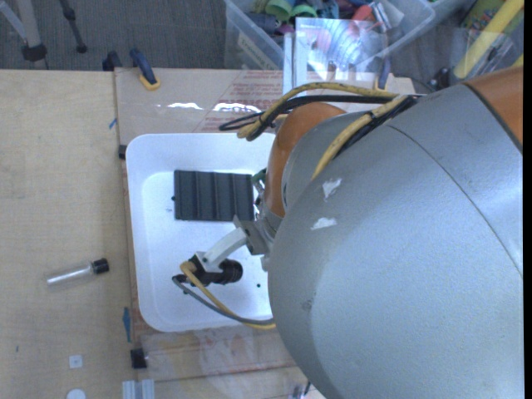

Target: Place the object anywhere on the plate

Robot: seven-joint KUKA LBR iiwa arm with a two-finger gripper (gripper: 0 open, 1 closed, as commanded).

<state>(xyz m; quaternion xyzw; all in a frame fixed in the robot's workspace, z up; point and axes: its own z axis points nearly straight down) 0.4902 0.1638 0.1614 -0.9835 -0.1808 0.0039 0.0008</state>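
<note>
Bin: white, shallow.
Plate: black, ribbed, in the bin's far half.
Arm: covers the bin's right side.
Gripper: above the bin; grip state cannot be told.

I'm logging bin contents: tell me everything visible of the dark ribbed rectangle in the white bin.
The dark ribbed panel is a flat, matte charcoal rectangle, plastic or rubber by its look, with parallel grooves running across its short side. It lies flat on the floor of the white bin, toward the far side, its long side running left to right. Its right end runs up to the arm, which may hide part of it.
</note>
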